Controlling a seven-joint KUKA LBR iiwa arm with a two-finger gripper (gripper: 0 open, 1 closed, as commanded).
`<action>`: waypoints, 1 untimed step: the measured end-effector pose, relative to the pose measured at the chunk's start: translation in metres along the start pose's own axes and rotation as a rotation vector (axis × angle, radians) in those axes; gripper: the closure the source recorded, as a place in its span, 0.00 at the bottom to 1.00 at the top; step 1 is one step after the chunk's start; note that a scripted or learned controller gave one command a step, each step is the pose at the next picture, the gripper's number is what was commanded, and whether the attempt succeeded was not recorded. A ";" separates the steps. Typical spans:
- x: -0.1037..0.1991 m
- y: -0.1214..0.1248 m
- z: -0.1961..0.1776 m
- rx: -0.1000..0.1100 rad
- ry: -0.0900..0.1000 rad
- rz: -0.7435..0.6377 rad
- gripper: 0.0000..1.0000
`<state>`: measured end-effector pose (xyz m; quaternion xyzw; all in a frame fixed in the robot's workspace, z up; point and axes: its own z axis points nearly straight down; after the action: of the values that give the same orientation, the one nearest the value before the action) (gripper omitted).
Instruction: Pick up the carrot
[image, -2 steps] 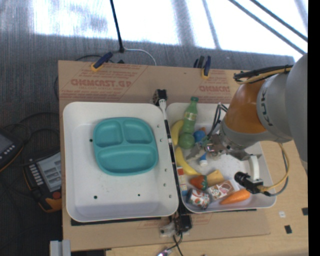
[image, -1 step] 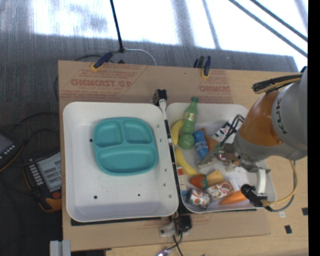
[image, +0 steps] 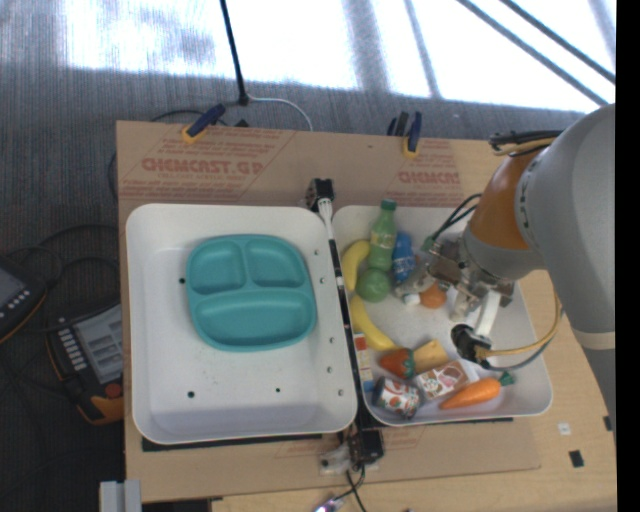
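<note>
Counting two white bins sitting side by side: left bin (image: 150, 330), right bin (image: 530, 385). Spotting one teal divided plate (image: 250, 292) lying in the left half of the frame. Tallying the right-hand pile now: one carrot (image: 472, 393) lying at lower right, two bananas (image: 356, 262) (image: 368, 328) curving along the bin's left wall, one green bottle (image: 382, 228) standing toward the top, one green round fruit (image: 373, 285) sitting just below it, one blue packet (image: 403, 256) beside the bottle, one yellow wedge (image: 431, 354), and two red-and-white printed packs (image: 398, 397) (image: 440, 381) crowding the bottom. Showing one arm's gripper (image: 462, 288) hanging over the pile; other small pieces beneath it too blurred for counting.
</note>
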<state>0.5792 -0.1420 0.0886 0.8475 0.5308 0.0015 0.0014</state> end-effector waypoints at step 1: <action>0.001 0.001 -0.011 -0.004 0.000 -0.001 1.00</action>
<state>0.5804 -0.1420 0.0997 0.8471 0.5314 0.0026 0.0033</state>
